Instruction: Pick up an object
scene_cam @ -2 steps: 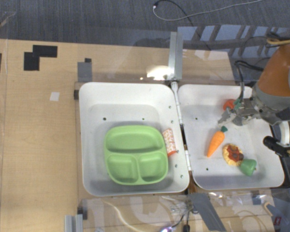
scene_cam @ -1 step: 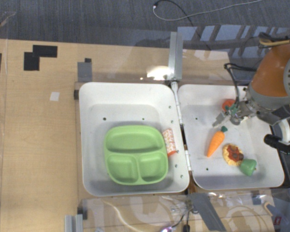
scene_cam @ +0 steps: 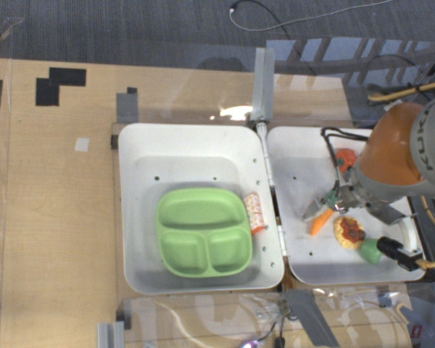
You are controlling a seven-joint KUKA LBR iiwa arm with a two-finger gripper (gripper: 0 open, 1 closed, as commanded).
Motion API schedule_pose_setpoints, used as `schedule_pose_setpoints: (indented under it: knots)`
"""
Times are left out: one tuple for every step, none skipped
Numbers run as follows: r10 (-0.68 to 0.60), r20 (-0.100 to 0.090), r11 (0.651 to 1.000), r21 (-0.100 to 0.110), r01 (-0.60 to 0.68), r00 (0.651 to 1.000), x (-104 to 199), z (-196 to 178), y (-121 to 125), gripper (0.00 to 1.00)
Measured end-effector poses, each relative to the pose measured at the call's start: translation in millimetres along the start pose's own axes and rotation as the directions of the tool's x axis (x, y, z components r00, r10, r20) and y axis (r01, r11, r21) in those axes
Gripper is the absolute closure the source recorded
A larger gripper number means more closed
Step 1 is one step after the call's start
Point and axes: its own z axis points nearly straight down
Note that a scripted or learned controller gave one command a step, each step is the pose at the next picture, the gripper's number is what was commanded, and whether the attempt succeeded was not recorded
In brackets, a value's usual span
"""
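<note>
My gripper (scene_cam: 320, 207) is low over the middle of the right bin (scene_cam: 304, 259), reaching in from the right. An orange carrot-like piece (scene_cam: 318, 223) lies slanted just below and beside the gripper tip, very close to it. Right of the carrot sits a small round toy pizza (scene_cam: 349, 230) with red topping. A green rounded piece (scene_cam: 369, 251) rests beyond that, toward the bin's front right. At the back of this bin, near the arm, lies an orange-red object (scene_cam: 344, 157).
The left bin (scene_cam: 138, 158) holds a green divided plate (scene_cam: 202, 230). A small pale packet with red markings (scene_cam: 253, 210) lies against the plate's right side. A raised divider (scene_cam: 270, 194) separates the two bins. The arm's orange band (scene_cam: 391, 154) overhangs the right bin's far right.
</note>
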Motion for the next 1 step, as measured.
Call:
schedule_pose_setpoints:
  knots:
    - [-0.002,-0.001,1.0,-0.007,0.002,1.0,1.4,-12.1,3.6,1.0]
